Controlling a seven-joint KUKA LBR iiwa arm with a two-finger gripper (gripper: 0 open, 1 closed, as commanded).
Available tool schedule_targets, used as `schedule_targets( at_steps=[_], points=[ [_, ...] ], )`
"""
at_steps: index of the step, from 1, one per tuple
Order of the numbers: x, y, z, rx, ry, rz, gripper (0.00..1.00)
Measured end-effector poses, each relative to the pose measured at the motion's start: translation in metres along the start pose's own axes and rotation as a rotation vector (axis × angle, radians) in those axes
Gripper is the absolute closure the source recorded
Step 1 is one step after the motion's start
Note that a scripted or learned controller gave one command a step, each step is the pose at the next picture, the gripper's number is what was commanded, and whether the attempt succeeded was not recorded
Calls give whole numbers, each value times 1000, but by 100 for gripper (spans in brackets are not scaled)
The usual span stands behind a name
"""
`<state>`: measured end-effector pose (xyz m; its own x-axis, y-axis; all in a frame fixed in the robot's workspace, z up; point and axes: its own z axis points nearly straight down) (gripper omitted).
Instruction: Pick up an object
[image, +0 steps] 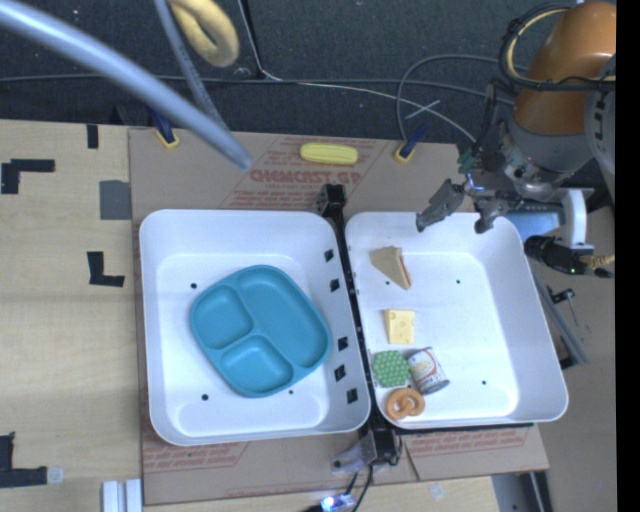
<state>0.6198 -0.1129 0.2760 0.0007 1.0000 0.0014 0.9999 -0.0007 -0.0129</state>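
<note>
Brown cardboard covers the bench, and two white bins sit on it side by side. The left bin has a blue tray with three little sections in it. The right bin has small toy foods in it: a tan wedge like a slice of bread, a yellow cheese cube, a round green thing, a little can lying on its side, and a brown pretzel. The green thing, the can and the pretzel are bunched close together near the front edge. A yellow banana toy lies on the cardboard behind the bins. The gripper hangs over the back edge of the right bin, up above the floor of the bin. Its two dark fingers are spread apart, and nothing is between them. It is near the bread wedge but not touching it. So I think the job has hardly begun: nothing is picked up yet. The claw would have to go down, close on one toy and lift it.
</note>
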Motion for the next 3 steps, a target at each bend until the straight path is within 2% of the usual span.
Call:
schedule_targets(
  at_steps=[1, 2, 3],
  points=[
    [0, 2, -7, -12, -1, -2, 0],
    [8, -2, 42, -7, -2, -2, 0],
    [1, -1, 103, -5, -2, -1, 0]
  ],
)
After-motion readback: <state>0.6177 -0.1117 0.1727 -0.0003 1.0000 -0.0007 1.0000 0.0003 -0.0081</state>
